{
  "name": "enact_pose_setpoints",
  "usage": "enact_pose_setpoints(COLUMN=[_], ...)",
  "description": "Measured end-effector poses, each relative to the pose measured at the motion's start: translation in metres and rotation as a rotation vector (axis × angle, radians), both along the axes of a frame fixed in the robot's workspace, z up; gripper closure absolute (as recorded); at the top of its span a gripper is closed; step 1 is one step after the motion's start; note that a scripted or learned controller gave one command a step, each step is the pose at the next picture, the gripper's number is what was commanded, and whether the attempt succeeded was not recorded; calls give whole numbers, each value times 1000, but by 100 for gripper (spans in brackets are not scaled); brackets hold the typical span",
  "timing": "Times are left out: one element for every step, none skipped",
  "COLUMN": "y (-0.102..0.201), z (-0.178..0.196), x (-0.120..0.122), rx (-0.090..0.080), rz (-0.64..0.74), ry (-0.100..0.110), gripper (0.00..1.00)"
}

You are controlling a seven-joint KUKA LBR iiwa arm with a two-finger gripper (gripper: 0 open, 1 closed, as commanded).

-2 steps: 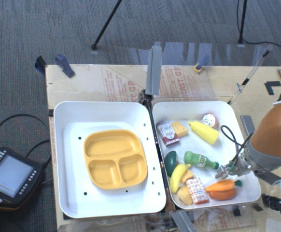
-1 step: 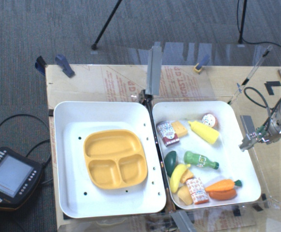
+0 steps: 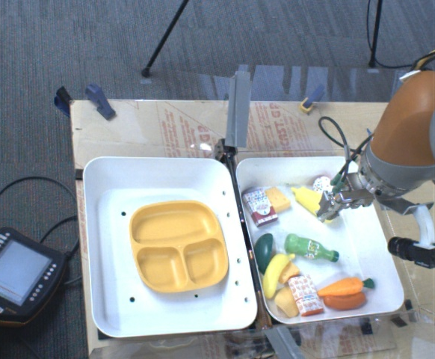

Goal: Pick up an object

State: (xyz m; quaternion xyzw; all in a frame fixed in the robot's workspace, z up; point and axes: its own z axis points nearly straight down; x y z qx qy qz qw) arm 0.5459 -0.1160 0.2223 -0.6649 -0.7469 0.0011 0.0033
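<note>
My gripper (image 3: 328, 209) hangs low over the back part of the right bin (image 3: 378, 245), its tip just right of a yellow toy food piece (image 3: 305, 198). A small white and red item (image 3: 321, 184) lies just behind it. In front of the gripper rests a green bottle (image 3: 311, 248) on its side. A red and white carton (image 3: 260, 206) and a yellow cheese block (image 3: 279, 198) sit at the bin's back left. Nothing is visibly held.
A dark green vegetable (image 3: 264, 248), a banana (image 3: 275, 273), a snack packet (image 3: 304, 295) and a carrot (image 3: 342, 293) crowd the right bin's front. The left bin (image 3: 105, 200) holds a yellow divided tray (image 3: 179, 245). A teach pendant (image 3: 12, 268) lies on the floor at left.
</note>
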Motion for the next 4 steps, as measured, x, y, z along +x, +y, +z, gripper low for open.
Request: enact_pose_setpoints(y=[-37, 29, 18, 51], z=[-95, 133, 121, 20], x=[3, 29, 16, 73], rx=[-1, -3, -3, -1], rz=[-125, 47, -55, 71], ry=[9, -14, 1, 7], gripper=[100, 100, 100, 100])
